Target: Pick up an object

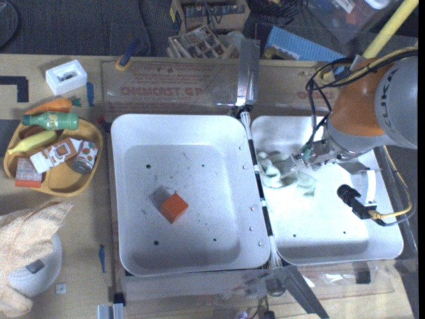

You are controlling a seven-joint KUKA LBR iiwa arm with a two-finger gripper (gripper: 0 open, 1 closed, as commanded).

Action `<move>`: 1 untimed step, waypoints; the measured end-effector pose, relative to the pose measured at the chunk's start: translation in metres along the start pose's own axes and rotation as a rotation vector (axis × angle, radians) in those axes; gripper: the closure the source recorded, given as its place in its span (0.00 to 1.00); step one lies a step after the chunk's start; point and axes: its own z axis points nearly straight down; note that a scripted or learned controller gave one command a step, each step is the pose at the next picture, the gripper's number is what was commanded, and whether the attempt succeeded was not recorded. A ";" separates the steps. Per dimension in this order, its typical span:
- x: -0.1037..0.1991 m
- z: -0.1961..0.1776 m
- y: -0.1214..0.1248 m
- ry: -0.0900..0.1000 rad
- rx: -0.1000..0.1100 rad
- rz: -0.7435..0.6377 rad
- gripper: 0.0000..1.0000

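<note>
Your pincer [307, 157] hangs low over the right bin [332, 234], beside some pale clear things [275, 167]; you cannot tell its grip. In the left bin [133, 138] lies an orange block [174, 207].

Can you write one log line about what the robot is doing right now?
arm: over right bin | hand: low in bin, grip unclear | orange block: left bin, untouched
</note>
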 end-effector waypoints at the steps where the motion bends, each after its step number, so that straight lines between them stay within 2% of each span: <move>1: -0.002 0.011 0.007 0.001 0.007 0.013 0.00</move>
